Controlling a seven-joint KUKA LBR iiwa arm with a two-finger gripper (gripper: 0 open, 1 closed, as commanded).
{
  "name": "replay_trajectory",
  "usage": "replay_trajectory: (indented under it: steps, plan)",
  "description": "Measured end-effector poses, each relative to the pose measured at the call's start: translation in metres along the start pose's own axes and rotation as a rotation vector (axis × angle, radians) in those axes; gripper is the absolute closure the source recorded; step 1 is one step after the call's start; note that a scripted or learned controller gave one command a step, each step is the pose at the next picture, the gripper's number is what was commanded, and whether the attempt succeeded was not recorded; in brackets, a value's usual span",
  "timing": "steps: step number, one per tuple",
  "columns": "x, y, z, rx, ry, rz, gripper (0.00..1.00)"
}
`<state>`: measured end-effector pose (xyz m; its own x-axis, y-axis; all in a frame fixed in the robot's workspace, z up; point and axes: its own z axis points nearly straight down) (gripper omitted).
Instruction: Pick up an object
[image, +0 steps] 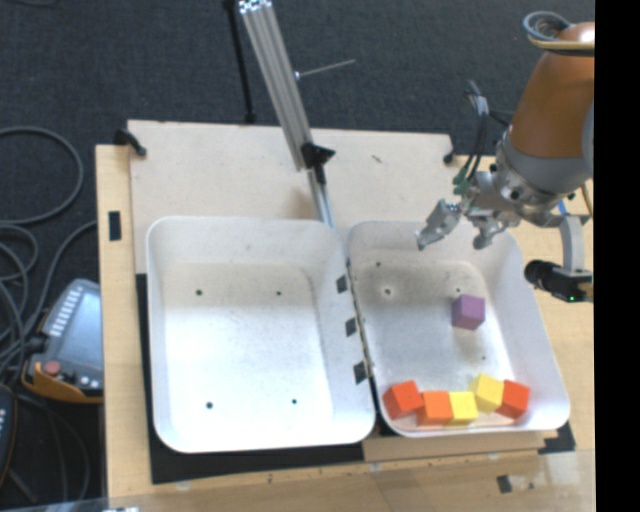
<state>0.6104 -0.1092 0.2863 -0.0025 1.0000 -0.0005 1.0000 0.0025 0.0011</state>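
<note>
Pincer (461, 228) hovering over the far edge of the right bin (535, 330), fingers spread apart, nothing between them. Purple cube (467, 310) sitting alone on the bin floor, nearer the camera than the pincer and almost straight below it in the view, well apart from the fingertips. Row of blocks along the bin's near wall, farther still from the pincer: orange block (403, 398) at the left end, then orange (436, 406), yellow (463, 405), a second yellow (489, 390) tilted, and orange-red (514, 397) at the right end, all touching or just beside each other. Left bin (170, 330) off to the pincer's left in the view. Grey aluminium post (285, 100) standing behind the bins, left of the pincer.
</note>
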Motion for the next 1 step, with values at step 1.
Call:
replay_trajectory:
  steps: [1]
  plan:
    - [-0.0654,-0.0227,0.0363,0.004,-0.004,0.009,0.00]
